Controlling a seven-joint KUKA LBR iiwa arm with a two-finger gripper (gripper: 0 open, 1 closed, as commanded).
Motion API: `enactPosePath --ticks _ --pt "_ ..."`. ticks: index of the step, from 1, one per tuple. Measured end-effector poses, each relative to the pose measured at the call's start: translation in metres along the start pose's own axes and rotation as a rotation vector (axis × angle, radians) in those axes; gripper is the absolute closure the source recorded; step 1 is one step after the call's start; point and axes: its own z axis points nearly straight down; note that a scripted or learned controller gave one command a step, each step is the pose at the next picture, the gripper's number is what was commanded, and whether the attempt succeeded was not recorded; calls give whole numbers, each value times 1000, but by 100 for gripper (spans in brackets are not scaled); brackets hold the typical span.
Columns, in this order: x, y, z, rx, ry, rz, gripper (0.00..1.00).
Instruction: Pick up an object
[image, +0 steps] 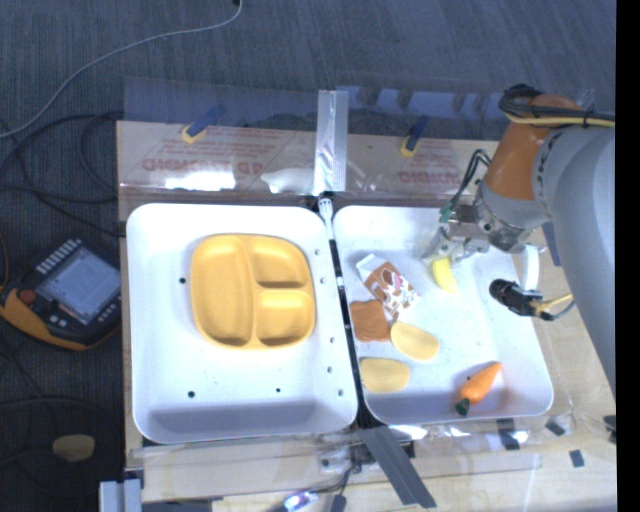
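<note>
I read this as the approach step: my two-finger gripper (447, 247) sits low in the right white bin (520, 395), directly above the small yellow wedge-shaped toy piece (444, 274), maybe touching its upper end. I cannot tell how the hand is set, and nothing shows held. The wedge lies by the upper middle of that bin, right of the brown patterned flat piece (389, 287). Its long axis seems near vertical in view, slightly tilted, narrower end toward the gripper. Next I need a descent centred across its short side.

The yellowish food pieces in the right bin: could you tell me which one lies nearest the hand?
The small bright yellow piece, just below the hand near the bin's top. The two paler oval pieces lie further down, toward the carrot.
</note>
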Motion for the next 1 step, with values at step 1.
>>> enactPosePath --ticks 1 --pt "40 -24 -107 6 8 98 100"
